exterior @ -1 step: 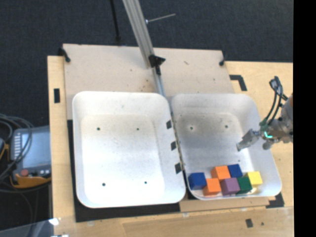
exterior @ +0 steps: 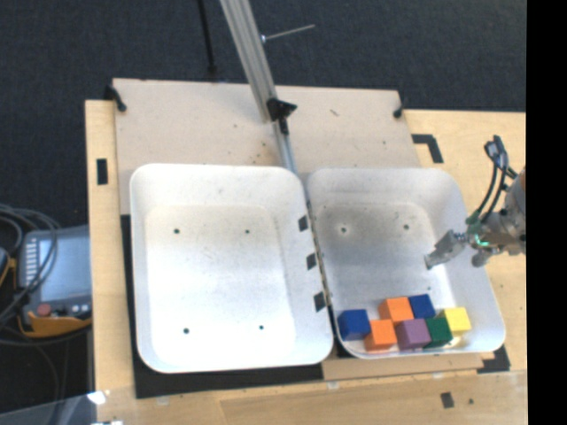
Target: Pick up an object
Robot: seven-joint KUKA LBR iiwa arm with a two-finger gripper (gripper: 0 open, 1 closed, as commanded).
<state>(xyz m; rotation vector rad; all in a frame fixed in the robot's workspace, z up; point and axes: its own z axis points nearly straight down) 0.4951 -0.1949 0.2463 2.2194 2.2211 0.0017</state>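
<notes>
Several small coloured blocks lie clustered at the front of the right bin [exterior: 381,193]: a blue block [exterior: 353,322], an orange block [exterior: 398,308], a second blue one [exterior: 422,305], a yellow block [exterior: 457,319], another orange one [exterior: 382,333], a purple block [exterior: 412,333] and a green block [exterior: 438,330]. My gripper [exterior: 461,253] hangs over the right bin's right rim, behind and above the blocks and well apart from them. Its two fingers [exterior: 440,253] stand spread with nothing between them.
The left bin [exterior: 221,264] sits beside the right one, divided from it by a ridge with clips. A slanted metal pole [exterior: 252,51] rises behind the bins. A pendant with cables [exterior: 49,277] lies off the bench's left edge.
</notes>
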